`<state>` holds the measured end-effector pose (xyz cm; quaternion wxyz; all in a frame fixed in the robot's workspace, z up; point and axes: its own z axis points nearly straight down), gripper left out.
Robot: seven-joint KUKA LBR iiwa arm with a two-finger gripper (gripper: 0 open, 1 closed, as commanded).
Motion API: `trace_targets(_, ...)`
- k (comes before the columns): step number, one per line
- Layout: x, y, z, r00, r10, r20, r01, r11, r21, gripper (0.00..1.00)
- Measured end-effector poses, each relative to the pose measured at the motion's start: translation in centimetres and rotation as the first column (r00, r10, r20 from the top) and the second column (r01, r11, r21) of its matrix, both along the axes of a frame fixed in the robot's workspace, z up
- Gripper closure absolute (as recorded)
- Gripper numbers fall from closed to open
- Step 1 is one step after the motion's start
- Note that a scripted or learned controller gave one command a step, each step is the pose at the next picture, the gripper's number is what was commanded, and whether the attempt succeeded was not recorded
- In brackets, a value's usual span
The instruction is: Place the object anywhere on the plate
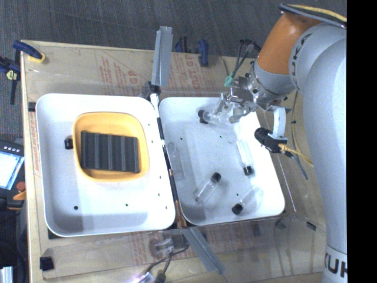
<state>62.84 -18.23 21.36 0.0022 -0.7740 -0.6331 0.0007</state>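
Observation:
A yellow plate [109, 121] with a dark ribbed centre lies in the left bin [53, 205]. Several clear vials with black caps lie in the right bin [188, 134]: one near the front [207, 186], one at the front right [246, 200], one along the right side [244, 155]. Another clear vial [207, 116], black cap pointing left, lies at the bin's far edge. My gripper [227, 108] hangs low right at this far vial, at its right end. Whether it touches the vial is unclear.
The grey arm with its orange band [283, 46] fills the right side, reaching over the right bin's far right corner. A black cable clip [268, 139] sticks out beside the wrist. A raised divider [162, 140] separates the two bins.

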Motion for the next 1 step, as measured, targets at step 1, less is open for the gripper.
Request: trace_targets(1,2.78,5.28,1.6,0.966,0.257,0.004,-0.257,0.966,-0.002,1.0)
